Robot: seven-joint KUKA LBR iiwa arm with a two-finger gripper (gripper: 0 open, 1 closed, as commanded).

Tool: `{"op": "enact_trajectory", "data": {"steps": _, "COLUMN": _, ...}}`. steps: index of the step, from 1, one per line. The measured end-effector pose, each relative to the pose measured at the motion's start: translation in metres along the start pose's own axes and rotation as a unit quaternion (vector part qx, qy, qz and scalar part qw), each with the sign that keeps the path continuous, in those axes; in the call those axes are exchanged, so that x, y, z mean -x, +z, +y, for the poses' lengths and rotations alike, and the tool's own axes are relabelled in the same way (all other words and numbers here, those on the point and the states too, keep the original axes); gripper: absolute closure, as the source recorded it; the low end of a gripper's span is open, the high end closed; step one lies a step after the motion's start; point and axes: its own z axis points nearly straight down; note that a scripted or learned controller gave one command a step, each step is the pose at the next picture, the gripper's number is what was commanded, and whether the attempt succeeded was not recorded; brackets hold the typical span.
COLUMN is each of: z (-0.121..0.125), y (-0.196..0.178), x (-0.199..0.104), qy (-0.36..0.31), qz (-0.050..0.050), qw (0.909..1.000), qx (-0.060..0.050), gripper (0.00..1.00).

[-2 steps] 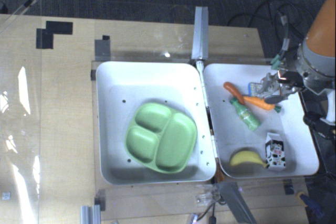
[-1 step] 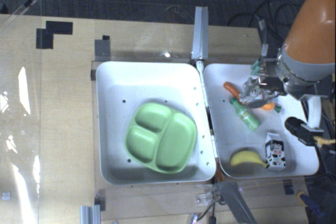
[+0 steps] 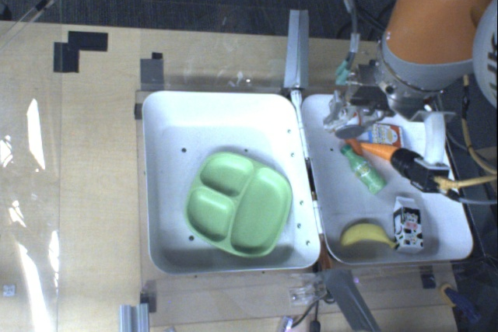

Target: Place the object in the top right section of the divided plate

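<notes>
Arm over right bin; green divided plate in left bin, all its sections unfilled.

Item 1: claw (image 3: 346,114), metal, hanging over the far-left corner of the right bin (image 3: 459,245); the clutter of its parts hides how far it is open, and nothing can be seen in its grip, so its state cannot be told. Item 2: orange-and-white packet (image 3: 383,134), just right of the claw. Item 3: carrot (image 3: 373,150), just below and right of it. Item 4: green bottle (image 3: 363,169), just below the claw, slanting away to the right. Item 5: banana (image 3: 366,234), well below the claw, at the near wall. Item 6: small black-and-white carton (image 3: 408,225), below and right, beside the banana. Item 7: green divided plate (image 3: 239,203), well left of and below the claw, lying in the left bin (image 3: 167,167).
</notes>
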Motion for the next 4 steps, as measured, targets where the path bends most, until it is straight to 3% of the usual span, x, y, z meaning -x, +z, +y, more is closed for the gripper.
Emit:
{"op": "enact_trajectory", "data": {"steps": 1, "z": -0.039, "y": 0.009, "x": -0.040, "qy": -0.049, "qz": 0.000, "qw": 0.9988, "qx": -0.002, "gripper": 1.00}}
{"op": "enact_trajectory", "data": {"steps": 4, "z": -0.033, "y": -0.025, "x": -0.043, "qy": -0.060, "qz": 0.001, "qw": 0.9981, "qx": 0.009, "gripper": 1.00}}
